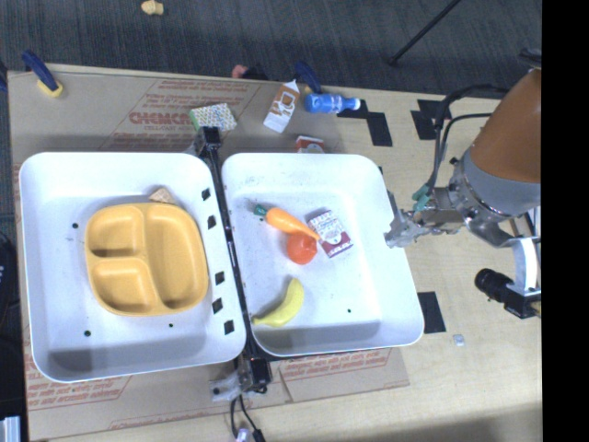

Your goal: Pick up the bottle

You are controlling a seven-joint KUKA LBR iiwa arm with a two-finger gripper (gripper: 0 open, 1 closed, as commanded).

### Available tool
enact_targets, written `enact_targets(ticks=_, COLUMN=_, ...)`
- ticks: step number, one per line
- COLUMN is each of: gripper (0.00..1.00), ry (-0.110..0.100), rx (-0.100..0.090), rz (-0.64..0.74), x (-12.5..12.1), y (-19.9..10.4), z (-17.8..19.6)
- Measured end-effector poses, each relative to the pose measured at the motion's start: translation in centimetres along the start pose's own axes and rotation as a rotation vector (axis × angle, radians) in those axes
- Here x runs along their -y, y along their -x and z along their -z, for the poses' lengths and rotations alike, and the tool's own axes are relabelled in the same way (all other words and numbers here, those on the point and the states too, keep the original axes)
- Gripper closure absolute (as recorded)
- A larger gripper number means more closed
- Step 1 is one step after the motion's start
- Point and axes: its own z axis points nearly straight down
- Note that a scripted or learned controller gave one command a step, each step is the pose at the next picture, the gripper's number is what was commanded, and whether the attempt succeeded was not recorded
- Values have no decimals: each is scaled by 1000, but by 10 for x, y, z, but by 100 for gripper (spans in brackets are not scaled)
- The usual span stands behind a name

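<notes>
While nothing is yet lifted, the scene stands as follows.
Progress: not begun, as far as the view shows — the bottle [329,104] lies on its side on the bench, behind the right bin [368,168], untouched.
Gripper [398,235]: just outside the right bin's right wall, well apart from the bottle; whether it is parted or closed cannot be told, and nothing is seen in it.
Remaining: reach to the bench behind the bin, grasp, lift.
Right bin contents: carrot [283,219], red cup [301,249], small red carton [329,233], banana [282,306].
Left bin [46,178]: yellow divided plate [145,258].
Near the bottle: small white carton [282,107], patterned packet [213,116] — the carton lies closest and could crowd a grasp.
</notes>
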Motion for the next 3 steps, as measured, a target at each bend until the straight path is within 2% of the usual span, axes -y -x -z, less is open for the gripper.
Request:
enact_targets(ticks=1, gripper=100, ry=1, rx=0, rz=-144, x=18, y=11, z=-18)
enact_targets(ticks=2, gripper=100, ry=2, rx=0, rz=33, x=18, y=-37, z=-37)
enact_targets(ticks=3, gripper=100, ry=0, rx=0, rz=106, x=18, y=-94, z=-107)
